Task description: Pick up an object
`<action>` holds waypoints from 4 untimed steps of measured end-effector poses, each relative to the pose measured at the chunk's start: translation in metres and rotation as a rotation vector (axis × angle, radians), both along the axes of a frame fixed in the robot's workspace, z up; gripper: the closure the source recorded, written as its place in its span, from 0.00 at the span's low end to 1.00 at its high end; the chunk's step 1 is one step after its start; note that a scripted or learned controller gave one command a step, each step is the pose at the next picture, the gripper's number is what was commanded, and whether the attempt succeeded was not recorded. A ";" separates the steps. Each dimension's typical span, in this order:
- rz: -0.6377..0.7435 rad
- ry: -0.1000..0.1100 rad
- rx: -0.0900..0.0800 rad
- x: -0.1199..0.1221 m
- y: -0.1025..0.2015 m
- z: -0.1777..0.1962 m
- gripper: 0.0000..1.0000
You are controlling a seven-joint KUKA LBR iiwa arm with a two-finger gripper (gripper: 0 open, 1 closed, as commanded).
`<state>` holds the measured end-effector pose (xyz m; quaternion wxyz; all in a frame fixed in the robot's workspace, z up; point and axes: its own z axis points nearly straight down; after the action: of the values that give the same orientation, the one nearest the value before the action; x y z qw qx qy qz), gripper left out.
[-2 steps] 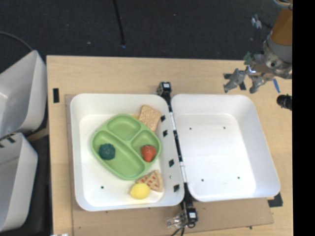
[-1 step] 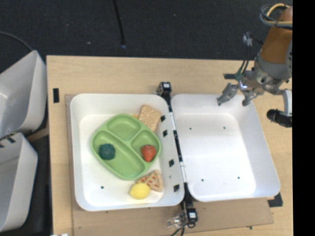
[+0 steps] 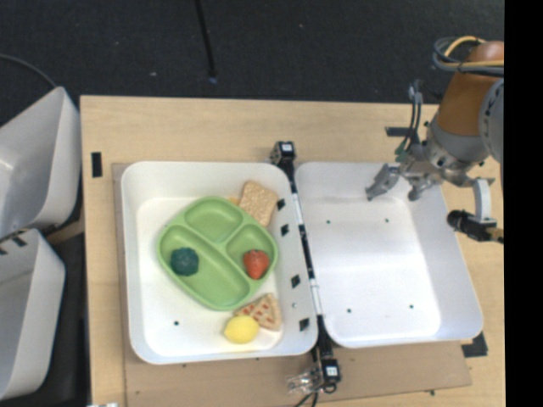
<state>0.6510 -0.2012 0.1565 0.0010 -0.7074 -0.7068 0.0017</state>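
Camera view from above showed a pale wooden bench (image 3: 102,253) carrying two shallow white plastic bins side by side, their glossy walls rounded at the corners. The left bin (image 3: 140,312) held a smooth green plate (image 3: 216,253) with three moulded compartments. A dark teal, knobbly ball (image 3: 184,261) sat in the plate's left compartment, and a red strawberry-shaped piece (image 3: 256,264) sat in its right one. A square, speckled tan cracker (image 3: 257,202) lay tilted against the plate's upper right rim. Just below the plate, a triangular pizza slice (image 3: 265,312) with red dots touched a rounded yellow lemon (image 3: 240,330).

The right bin (image 3: 382,261) had a flat matte floor with a few small dark dots. The grey arm with its orange band (image 3: 467,91) reached in from the right. Its gripper (image 3: 399,185) hung over the right bin's upper edge, well apart from every object. Its two metal fingers (image 3: 379,182) were spread apart with nothing between them.
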 end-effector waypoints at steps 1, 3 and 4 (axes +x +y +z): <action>-0.001 -0.001 0.000 0.000 -0.001 -0.053 0.00; 0.003 -0.012 -0.002 0.008 -0.005 0.025 1.00; 0.003 -0.011 -0.002 0.009 -0.007 0.080 1.00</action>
<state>0.6604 -0.2082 0.2367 -0.0037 -0.7064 -0.7078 -0.0015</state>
